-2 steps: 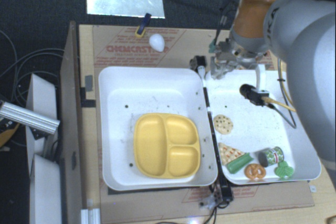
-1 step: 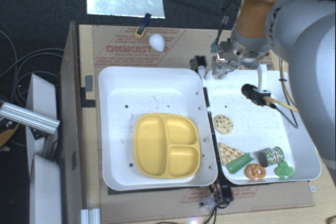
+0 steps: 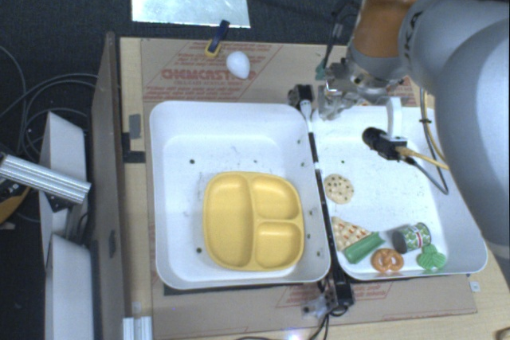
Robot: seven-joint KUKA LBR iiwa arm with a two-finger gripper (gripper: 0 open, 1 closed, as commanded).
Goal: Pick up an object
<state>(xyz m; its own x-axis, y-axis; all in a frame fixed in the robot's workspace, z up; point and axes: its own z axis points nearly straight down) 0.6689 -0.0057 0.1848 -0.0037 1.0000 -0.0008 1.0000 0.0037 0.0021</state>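
My gripper (image 3: 327,107) hangs over the far left corner of the right bin (image 3: 414,171), close to the wall between the two bins, and I see nothing held in it. Toy food lies at that bin's near end: a round cookie (image 3: 339,188), a checked cracker wedge (image 3: 347,232), a green pickle (image 3: 362,248), a pretzel (image 3: 387,259), a small can (image 3: 412,237) and a green leafy piece (image 3: 432,258). The cookie is the nearest of these to the gripper, well below it in the view.
A yellow divided plate (image 3: 253,220) sits in the left bin (image 3: 183,139). A white egg (image 3: 237,64) rests on the cardboard behind the bins. The big grey arm (image 3: 462,68) covers the right bin's far right side.
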